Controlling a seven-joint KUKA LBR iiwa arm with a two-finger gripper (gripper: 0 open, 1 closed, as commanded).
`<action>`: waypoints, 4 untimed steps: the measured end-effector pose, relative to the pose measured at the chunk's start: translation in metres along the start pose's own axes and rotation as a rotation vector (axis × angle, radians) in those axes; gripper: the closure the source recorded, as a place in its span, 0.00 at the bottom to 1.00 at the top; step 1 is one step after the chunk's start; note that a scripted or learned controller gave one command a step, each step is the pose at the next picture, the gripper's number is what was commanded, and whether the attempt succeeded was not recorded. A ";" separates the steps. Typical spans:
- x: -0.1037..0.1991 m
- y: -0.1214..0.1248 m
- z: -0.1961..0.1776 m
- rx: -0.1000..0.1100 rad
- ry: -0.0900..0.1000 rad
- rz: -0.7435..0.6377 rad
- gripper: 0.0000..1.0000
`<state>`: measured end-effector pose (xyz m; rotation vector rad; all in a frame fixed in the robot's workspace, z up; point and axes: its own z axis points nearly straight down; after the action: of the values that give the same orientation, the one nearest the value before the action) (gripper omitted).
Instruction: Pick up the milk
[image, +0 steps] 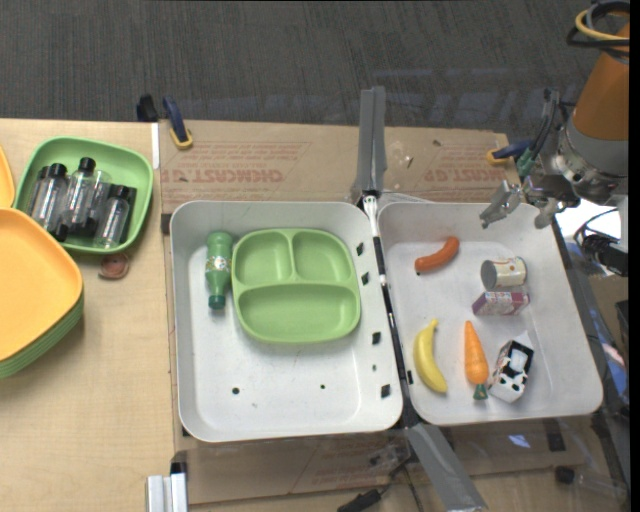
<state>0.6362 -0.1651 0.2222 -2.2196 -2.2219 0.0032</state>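
Far left of the desk (90, 400): stacked orange plastic plates (35, 290) are sitting beside a small green dish holding dark-capped clear bottles (82, 205).

Left white bin (190, 330): a green plastic bottle (217, 268) is lying against a green three-compartment tray (296, 283).

Right white bin (560, 395): a red-orange sausage toy (437, 254) is lying near the top; a yellow toy banana (431, 356) and an orange toy carrot with a green stem (476, 356) are lying lower down, side by side but apart. A small cylindrical can and a purple-and-white packet (503, 286) are sitting mid-bin; whether they are one item or two, I cannot tell.

The small white milk carton with black cow patches (512, 371) is resting tilted in the bin's lower right, its left side just beside the carrot's green end; touching or not is unclear.

Top right: the claw (520, 198) is hanging over the bin's upper right rim, fingers looking spread, nothing between them, well apart from the carton.

Handling judgement: the carton is probably light, thin-walled and smooth, likely a toy, so it is going to slide or tip rather than resist. Best hold seems to be across its two broad flat faces, mid-body, claw turned to match the tilt, keeping clear of the carrot.
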 end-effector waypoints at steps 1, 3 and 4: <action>-0.016 -0.024 0.111 -0.004 -0.001 -0.298 0.00; 0.022 -0.009 -0.011 -0.003 -0.001 -0.378 1.00; 0.074 0.023 -0.006 -0.003 -0.002 -0.459 1.00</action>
<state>0.6592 -0.0909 0.2283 -1.6569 -2.6715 0.0011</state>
